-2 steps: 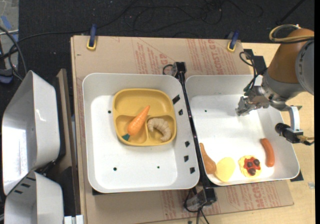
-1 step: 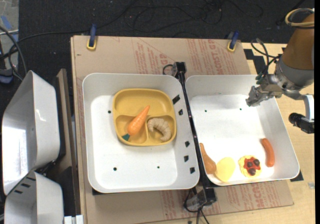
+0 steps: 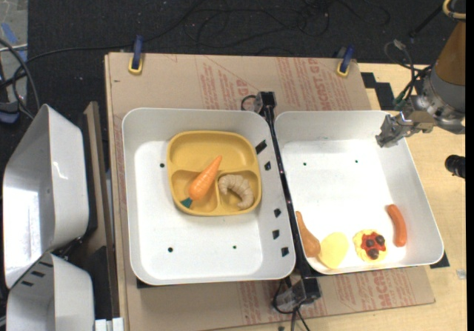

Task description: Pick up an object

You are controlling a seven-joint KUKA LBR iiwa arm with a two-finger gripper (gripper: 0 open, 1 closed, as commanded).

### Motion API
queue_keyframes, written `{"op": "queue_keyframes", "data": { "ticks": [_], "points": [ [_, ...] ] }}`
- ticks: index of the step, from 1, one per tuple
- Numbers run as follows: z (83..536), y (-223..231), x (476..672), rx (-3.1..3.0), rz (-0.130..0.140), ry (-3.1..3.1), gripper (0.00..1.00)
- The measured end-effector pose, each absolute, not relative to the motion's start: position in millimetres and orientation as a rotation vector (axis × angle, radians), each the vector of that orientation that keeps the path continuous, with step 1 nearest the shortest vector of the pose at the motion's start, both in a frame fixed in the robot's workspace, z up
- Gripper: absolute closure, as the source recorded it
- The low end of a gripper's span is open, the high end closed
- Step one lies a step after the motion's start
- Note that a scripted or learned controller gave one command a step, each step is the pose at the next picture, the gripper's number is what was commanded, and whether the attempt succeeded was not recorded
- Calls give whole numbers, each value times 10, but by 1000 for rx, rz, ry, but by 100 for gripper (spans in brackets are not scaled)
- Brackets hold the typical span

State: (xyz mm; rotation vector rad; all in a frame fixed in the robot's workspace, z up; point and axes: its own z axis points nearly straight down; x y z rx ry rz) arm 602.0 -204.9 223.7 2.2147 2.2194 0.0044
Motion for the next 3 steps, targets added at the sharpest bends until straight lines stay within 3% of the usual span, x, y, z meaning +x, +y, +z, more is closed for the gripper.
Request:
{"op": "queue_keyframes", "data": {
  "ticks": [1,3],
  "points": [
    [2732,-2050,6034,2213,5,2220,100],
    [2627,-1073,6187,2215,0,2229,100]
  ]
}}
